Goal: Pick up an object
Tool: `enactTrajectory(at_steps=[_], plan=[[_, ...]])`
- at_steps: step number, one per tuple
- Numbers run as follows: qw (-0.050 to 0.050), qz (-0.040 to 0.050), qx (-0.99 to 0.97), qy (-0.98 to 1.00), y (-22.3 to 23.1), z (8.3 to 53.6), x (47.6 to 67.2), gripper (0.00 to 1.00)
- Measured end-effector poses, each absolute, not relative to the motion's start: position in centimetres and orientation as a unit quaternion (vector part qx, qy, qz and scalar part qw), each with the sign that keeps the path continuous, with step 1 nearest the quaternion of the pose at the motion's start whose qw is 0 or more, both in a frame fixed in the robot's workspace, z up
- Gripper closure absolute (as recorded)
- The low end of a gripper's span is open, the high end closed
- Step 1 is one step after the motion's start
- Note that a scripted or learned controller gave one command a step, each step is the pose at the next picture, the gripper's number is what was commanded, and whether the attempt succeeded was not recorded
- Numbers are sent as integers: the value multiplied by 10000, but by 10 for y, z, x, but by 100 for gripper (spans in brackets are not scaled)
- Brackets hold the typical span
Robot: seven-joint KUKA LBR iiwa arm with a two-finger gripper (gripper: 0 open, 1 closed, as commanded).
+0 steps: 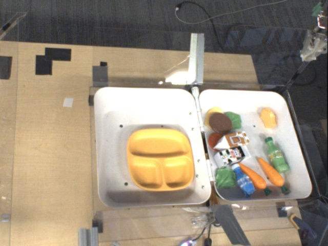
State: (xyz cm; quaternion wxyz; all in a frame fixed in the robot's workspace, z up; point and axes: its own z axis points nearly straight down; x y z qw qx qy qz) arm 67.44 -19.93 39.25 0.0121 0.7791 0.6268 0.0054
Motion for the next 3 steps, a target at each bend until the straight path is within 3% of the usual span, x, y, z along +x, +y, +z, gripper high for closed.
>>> enactTrajectory(at_steps=[1, 2, 3], plan=[[119, 54, 7788, 6272, -199, 392, 674, 0], [153, 67, 7766, 6298, -198, 405, 676, 100], [188, 80, 7743, 6325, -196, 419, 677, 100]])
